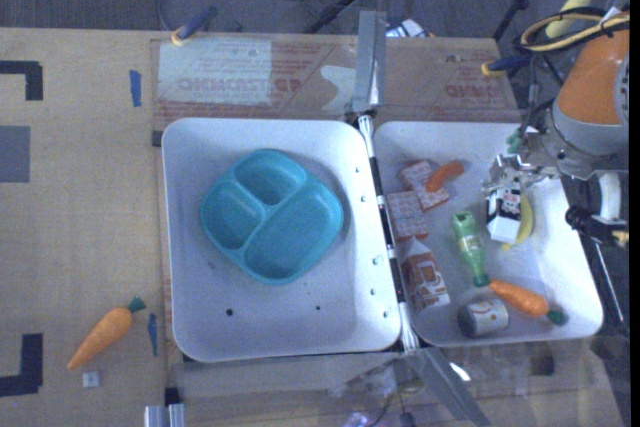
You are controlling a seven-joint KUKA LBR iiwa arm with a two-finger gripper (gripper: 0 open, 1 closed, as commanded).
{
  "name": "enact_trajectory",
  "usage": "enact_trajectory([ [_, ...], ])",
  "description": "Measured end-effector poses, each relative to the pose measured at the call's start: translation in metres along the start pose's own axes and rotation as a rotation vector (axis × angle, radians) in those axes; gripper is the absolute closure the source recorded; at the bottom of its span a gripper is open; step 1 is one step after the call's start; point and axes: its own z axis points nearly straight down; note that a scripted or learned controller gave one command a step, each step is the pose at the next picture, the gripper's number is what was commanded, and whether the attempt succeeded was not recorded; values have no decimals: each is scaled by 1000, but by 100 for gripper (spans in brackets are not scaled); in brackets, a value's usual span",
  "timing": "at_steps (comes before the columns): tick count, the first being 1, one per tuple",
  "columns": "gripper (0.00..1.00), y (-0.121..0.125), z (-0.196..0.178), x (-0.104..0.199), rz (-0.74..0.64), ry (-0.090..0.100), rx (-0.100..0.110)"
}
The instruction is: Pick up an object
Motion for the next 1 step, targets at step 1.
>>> enact_trajectory([
  [1, 100, -27, -114, 41, -22, 0, 0],
])
